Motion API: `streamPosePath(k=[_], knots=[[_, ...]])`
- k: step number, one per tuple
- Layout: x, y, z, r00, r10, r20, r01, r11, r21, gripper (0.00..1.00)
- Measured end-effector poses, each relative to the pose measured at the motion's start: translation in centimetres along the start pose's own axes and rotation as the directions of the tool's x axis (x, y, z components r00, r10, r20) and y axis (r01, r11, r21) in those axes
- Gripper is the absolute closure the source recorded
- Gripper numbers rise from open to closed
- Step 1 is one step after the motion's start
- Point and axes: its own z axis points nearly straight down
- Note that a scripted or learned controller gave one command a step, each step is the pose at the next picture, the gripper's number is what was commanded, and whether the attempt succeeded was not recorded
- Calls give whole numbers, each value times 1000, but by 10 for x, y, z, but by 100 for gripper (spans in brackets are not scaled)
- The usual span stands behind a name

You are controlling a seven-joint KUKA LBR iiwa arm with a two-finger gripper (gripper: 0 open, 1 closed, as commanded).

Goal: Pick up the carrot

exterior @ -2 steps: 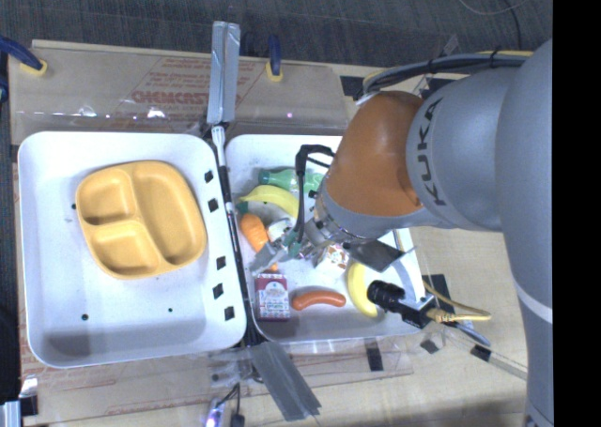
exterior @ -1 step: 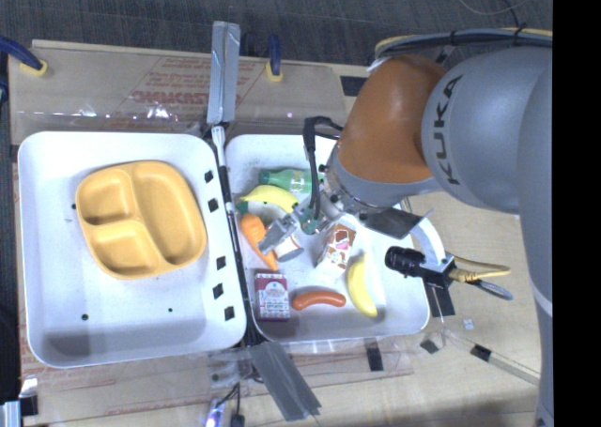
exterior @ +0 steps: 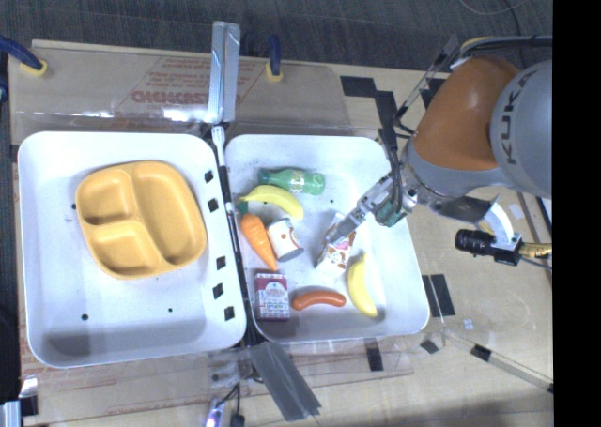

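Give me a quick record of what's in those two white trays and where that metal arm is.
left bin: yellow divided plate
right bin: carrot, green bottle, two bananas, sausage, red carton, two small cartons
gripper: over the right bin, right of the carrot, apart from it
carrot state: lying in the bin, not held

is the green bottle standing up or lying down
Lying down: the green bottle rests on its side along the right bin's floor, above the banana.
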Motion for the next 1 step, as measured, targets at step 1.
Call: streamPosePath(k=[1], knots=[[28, 121, 7, 998, -62, -1, 62, 998, -2, 0]])
